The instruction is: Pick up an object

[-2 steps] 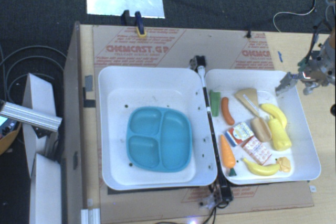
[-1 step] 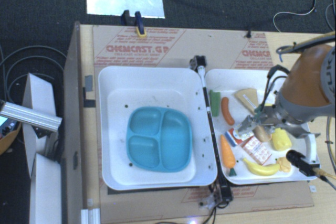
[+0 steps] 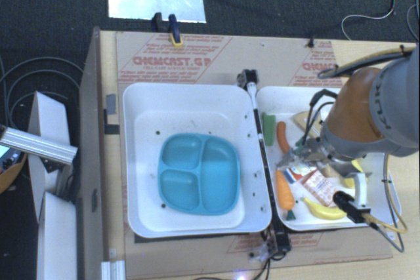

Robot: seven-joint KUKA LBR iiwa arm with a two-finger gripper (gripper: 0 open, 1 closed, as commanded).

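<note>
Orange carrot and yellow banana lie in the right bin; claw hangs over them, grip unreadable.

place: robot lab | signs: grey KUKA arm over bench, two white bins, loose cables on dark carpet floor

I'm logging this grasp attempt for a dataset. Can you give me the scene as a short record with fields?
left bin: holds a blue divided plate
right bin: carrot, banana, orange-red sausage-shaped item, green piece, red-and-white packet
arm: reaches in from the right, low over the right bin
pincer: beside the clutter near the bin's middle
held object: cannot tell
</note>
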